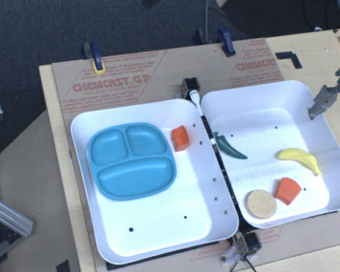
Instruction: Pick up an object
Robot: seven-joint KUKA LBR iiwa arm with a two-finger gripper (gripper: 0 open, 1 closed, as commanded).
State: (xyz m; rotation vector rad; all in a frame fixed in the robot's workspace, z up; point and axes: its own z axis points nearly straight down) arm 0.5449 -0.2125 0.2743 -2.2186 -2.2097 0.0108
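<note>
The brown board-topped desk (147, 72) carries two shallow white plastic bins side by side. The left bin (159, 230) holds a blue divided plastic plate (133, 160) and, just beside its right edge, a small orange block (180, 137). The right bin (267, 101) holds a yellow toy banana (300, 159), a red-orange wedge-shaped block (287, 190), a round tan disc (261, 204) touching that block's left side, and a dark green pepper-like piece (228, 146) near the dividing wall. The grey metal gripper (334, 100) hangs at the right bin's far right rim, grasping nothing; whether it is spread or clenched cannot be told at this size. Judgement: approach stage, no pick made. The next move calls for travel left over the banana or wedge, then a descent.
</note>
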